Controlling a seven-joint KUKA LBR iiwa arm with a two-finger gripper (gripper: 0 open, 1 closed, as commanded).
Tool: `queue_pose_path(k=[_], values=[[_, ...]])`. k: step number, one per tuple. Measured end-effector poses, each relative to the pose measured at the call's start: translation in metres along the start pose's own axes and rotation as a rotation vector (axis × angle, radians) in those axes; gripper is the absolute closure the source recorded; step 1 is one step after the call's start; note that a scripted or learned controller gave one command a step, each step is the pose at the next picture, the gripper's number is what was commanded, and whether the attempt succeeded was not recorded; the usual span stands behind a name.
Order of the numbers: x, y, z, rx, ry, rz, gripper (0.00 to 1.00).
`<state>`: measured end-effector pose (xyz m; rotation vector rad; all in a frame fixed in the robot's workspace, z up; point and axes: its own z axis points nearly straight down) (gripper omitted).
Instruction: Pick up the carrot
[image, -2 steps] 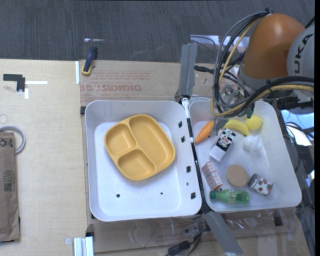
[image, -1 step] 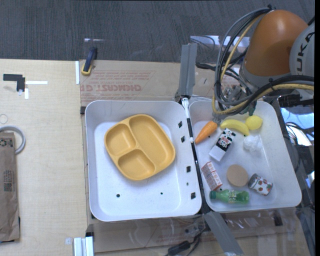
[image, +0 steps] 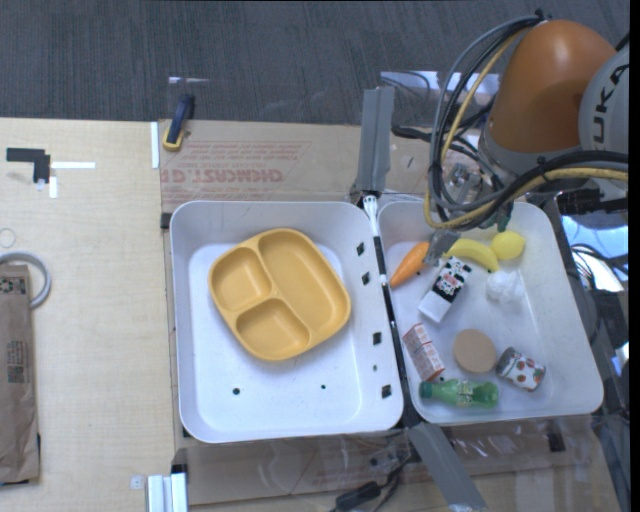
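Arm (image: 610, 95): "UKA" legible. Cardboard (image: 235, 160): red print, upside-down, unreadable.

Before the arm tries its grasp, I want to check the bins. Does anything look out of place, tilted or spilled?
Nothing looks spilled or damaged. One small oddity: the carrot lies at a slant against the left wall of the right bin, beside the divider, apart from the banana. The yellow divided plate sits turned at an angle in the left bin.
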<state>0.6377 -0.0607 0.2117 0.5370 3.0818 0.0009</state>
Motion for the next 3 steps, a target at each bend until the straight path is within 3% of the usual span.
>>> queue_pose_path(k=[1,2,3], values=[[-0.021,-0.021,0.019,0.001,0.008,-0.229,0.0],[-0.023,-0.021,0.008,-0.001,0.0,-0.225,1.0],[0.019,0.029,-0.061,-0.001,0.008,-0.429,1.0]])
